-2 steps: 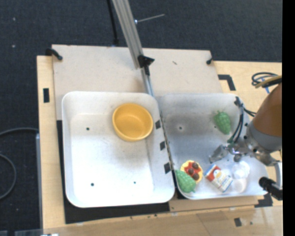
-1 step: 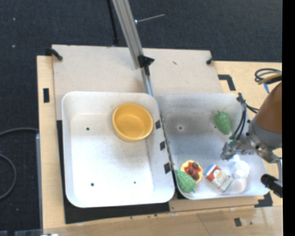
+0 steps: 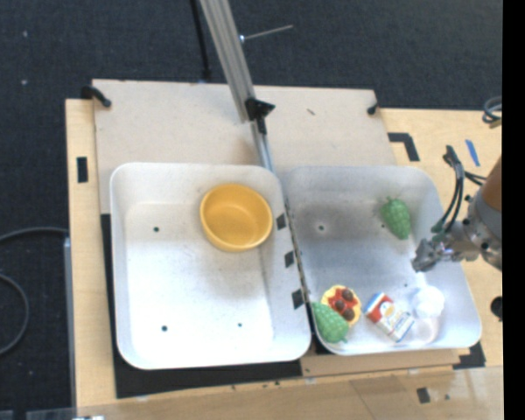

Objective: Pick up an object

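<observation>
The right bin [image 3: 350, 191] holds a green bumpy piece [image 3: 396, 218] near its far right. Along its near edge lie a yellow and red toy [image 3: 341, 303], another green piece [image 3: 331, 324], a red and white pack [image 3: 383, 311] and a white lump [image 3: 426, 304]. My gripper [image 3: 426, 258] hangs at the bin's right side, just below the far green piece and above the white lump. Nothing shows between its fingers. A yellow bowl [image 3: 235, 216] sits in the left bin [image 3: 157, 278].
A slanted metal pole [image 3: 232, 55] rises from the back between the bins. The arm's wrist and cables [image 3: 472, 217] stand over the right bin's right rim. The bench's wooden edge [image 3: 245, 392] runs along the front.
</observation>
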Robot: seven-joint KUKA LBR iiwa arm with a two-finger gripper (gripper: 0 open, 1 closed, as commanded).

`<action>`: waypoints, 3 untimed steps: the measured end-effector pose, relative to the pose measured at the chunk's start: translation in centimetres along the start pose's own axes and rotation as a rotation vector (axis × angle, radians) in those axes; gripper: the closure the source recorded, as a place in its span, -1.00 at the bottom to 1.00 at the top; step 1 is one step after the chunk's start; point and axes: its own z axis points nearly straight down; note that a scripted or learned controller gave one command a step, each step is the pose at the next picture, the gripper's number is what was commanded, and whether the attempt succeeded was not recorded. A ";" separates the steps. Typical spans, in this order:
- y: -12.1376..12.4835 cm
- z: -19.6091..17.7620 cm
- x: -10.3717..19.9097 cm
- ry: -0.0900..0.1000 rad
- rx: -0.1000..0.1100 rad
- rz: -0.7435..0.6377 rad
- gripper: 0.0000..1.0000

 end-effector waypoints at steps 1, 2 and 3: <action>0.2 -2.9 -0.1 0.001 0.002 -0.004 1.00; 2.4 -4.0 5.3 0.004 0.004 -0.008 1.00; 3.0 -3.6 10.2 0.004 0.006 -0.007 1.00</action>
